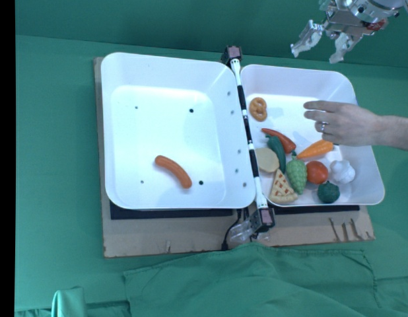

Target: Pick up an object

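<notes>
Looking down, I take the black divider (247,134) between the bins as my landmark. Left of it, the left bin (125,78) holds a lone sausage (173,171). Right of it, the right bin (309,84) holds a person's hand (342,123) reaching over its middle, with a carrot (315,150) just below the hand. Closer to the divider lie a pretzel (258,108), a chili (279,140) and a waffle wedge (282,187). Up and to the right of the divider's far end, my gripper (323,47) hangs above the bin with its fingers spread wide, holding nothing.
</notes>
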